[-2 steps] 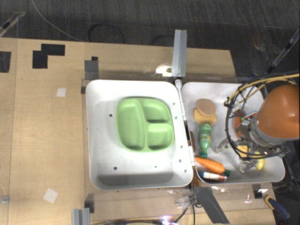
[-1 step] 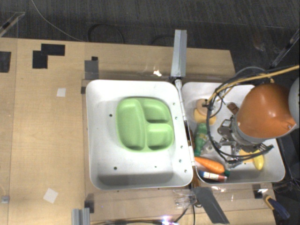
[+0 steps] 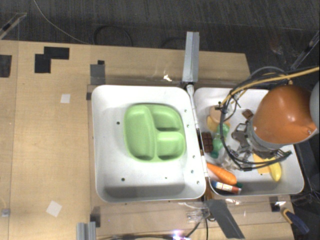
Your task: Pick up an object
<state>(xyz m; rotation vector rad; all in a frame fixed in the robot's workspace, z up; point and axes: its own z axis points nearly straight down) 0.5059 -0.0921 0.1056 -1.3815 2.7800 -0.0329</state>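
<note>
The arm's orange band (image 3: 284, 115) and grey wrist hang low over the right bin (image 3: 296, 183), hiding the gripper beneath them. Around the wrist lie several small objects: an orange carrot (image 3: 222, 173) at the bin's front left, a marker-like stick (image 3: 226, 187) just in front of it, a yellow banana (image 3: 273, 170) partly under the wrist, a green item (image 3: 218, 145), a brown chocolate bar (image 3: 206, 142) against the left wall, and a beige round piece (image 3: 215, 117) further back.
The left bin (image 3: 107, 184) holds a green divided tray (image 3: 153, 132) with three compartments. A grey metal post (image 3: 190, 56) stands behind the divider between the bins. Cables (image 3: 250, 81) loop from the arm over the right bin's back.
</note>
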